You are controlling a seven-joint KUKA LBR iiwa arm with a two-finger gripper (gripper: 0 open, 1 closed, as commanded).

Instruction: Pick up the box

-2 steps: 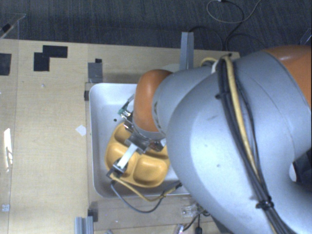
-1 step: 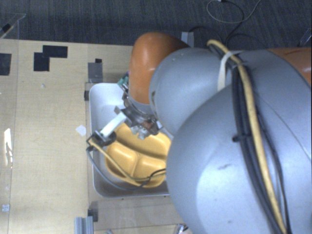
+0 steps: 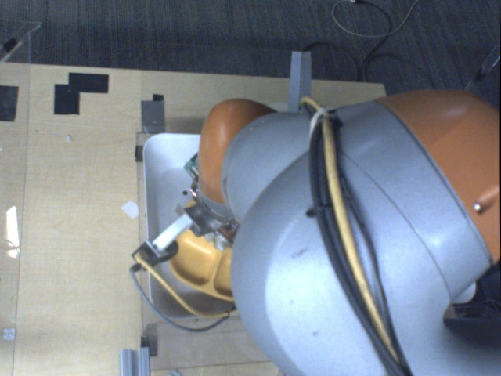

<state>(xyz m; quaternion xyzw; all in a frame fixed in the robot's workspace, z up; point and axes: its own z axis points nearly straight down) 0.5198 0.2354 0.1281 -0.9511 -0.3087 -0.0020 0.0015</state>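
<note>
One arm (image 3: 352, 233), grey with an orange band, is seen reaching in from 3 o'clock and covering most of the view from the centre to 5 o'clock. One white bin (image 3: 160, 186) is seen on the desk (image 3: 70, 233), left of centre toward 8 o'clock, with much of it hidden under the arm. The wrist is lowered into this bin, and the gripper (image 3: 192, 225) is placed near the bin's middle, at 9 o'clock from the arm's bulk; whether it is spread or pressed together cannot be told, since it is blurred and partly covered. One rounded yellow object (image 3: 196, 263) is seen just below the gripper, toward 7 o'clock, touching or very close to it. One small green-and-white scrap (image 3: 192, 164) is glimpsed at the arm's edge toward 10 o'clock. The box cannot be picked out with certainty; whether either of these two things is it cannot be told. One thin grey cable (image 3: 168, 312) is looped over the bin's lower rim at 7 o'clock. Three grey brackets are counted around the bin, and three black marks are seen on the desk at 10 o'clock. One pale wire (image 3: 368, 14) is coiled on the dark floor at 1 o'clock.
</note>
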